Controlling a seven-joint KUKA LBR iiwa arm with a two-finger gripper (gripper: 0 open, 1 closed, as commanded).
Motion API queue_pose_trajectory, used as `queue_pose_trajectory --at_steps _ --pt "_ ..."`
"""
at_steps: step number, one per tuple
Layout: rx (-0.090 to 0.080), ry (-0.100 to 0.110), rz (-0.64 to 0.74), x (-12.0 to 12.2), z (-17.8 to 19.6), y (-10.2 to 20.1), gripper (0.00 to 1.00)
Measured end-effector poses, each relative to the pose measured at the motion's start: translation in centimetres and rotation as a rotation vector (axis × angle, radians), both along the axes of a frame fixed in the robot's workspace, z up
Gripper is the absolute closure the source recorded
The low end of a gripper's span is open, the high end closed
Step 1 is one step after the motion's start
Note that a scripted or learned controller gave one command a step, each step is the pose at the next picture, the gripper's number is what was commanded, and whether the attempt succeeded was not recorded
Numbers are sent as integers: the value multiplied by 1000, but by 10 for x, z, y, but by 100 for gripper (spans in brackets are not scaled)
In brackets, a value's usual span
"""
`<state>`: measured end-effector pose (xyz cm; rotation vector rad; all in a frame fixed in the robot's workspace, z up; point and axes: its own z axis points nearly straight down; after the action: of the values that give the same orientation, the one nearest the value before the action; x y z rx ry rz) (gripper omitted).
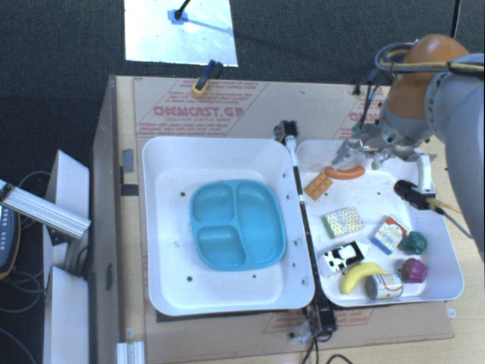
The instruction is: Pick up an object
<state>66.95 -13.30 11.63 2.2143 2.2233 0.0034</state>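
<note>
- I see the gripper (361,160) above the far part of the right bin (377,197), near its far wall.
- Its two fingers stand apart from each other and nothing is between them, so the claw is open and holds no object.
- The orange sausage (345,173) lies flat on the floor of the right bin, in its far left part, just under the gripper and a little toward the near side of it. I cannot tell if a fingertip touches it.
- The orange-tan block (317,187) lies tilted in the same bin, close to its left wall, just beside the sausage.
- The dotted box (342,221) is about in the middle of the right bin, and the colourful carton (388,235) is more toward its right wall.
- The green ball (414,242) and the dark red cup (413,269) are at the right wall of the bin, the cup nearer to the front.
- The black-and-white toy (342,257), the banana (360,274) and the can (383,284) are gathered at the near wall of the right bin; the banana touches the can.
- The left bin (170,203) stands against the left wall of the right bin and it bears a blue divided tray (235,224).
- The grey arm (455,105) comes over the far right corner of the right bin.
</note>
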Motion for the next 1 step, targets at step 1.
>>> queue_pose_trajectory --at_steps 1 --pt "-6 -10 0 3 -25 24 0"
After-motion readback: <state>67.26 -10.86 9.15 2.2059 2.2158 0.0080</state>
